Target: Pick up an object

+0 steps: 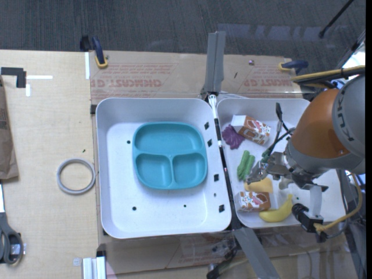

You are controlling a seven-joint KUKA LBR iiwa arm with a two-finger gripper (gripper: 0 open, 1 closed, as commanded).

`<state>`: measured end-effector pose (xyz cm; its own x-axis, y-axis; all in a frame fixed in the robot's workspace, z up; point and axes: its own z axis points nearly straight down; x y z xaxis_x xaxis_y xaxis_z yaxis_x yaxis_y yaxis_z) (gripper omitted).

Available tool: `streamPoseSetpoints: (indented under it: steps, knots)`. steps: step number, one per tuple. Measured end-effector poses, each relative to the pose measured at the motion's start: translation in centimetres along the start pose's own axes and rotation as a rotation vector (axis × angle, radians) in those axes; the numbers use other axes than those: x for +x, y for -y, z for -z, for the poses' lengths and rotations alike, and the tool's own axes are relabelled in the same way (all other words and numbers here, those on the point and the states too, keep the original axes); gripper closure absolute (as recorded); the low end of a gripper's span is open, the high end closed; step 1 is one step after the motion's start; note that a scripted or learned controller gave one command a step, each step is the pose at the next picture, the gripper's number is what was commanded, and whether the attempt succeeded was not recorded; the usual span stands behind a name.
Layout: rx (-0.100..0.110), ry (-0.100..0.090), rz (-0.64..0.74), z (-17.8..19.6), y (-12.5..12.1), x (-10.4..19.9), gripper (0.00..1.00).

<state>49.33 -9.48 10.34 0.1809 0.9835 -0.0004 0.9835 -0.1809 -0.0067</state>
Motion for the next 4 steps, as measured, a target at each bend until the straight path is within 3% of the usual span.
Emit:
streamPoseSetpoints:
  steps: [1, 2, 3, 4]
  knots:
    - [-0.004, 0.001, -0.017, -1.2, -5.8, 1.2, 0.0]
    - [-0.005, 0.001, 0.232, 8.8, -4.1, 4.9, 0.0]
    - [-0.002, 0.002, 0.231, 9.5, -4.1, 4.8, 1.0]
    - [-0.002, 0.002, 0.231, 9.5, -4.1, 4.8, 0.0]
